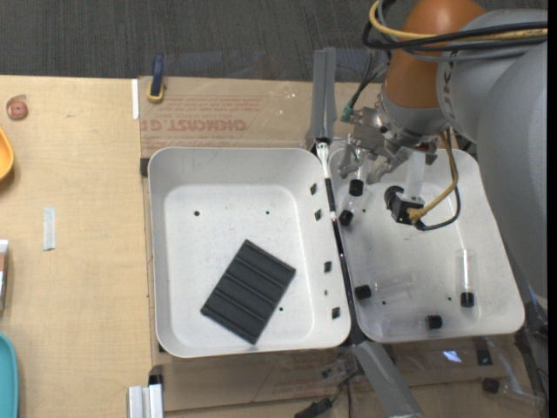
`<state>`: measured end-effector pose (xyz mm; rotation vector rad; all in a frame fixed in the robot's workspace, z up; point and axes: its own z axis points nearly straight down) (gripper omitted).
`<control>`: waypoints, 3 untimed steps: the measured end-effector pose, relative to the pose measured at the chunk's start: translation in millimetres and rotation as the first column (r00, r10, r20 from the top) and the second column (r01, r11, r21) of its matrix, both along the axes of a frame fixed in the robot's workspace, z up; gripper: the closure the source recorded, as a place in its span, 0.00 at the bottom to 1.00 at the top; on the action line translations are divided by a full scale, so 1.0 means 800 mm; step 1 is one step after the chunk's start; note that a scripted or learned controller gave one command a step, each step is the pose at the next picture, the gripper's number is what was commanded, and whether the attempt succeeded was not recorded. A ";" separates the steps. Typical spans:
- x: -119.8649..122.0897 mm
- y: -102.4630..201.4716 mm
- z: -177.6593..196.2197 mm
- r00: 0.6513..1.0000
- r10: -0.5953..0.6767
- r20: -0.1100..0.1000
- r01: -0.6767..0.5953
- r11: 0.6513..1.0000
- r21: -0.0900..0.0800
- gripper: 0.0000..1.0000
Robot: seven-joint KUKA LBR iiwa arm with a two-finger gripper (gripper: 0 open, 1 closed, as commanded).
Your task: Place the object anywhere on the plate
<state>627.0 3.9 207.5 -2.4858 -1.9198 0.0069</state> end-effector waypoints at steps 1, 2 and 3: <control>0.009 0.081 0.237 0.998 0.064 0.000 -0.064 0.998 -0.001 1.00; 0.041 0.153 0.291 0.941 0.338 0.000 -0.338 0.941 0.000 1.00; 0.007 0.202 0.290 0.640 0.768 0.001 -0.768 0.640 0.002 1.00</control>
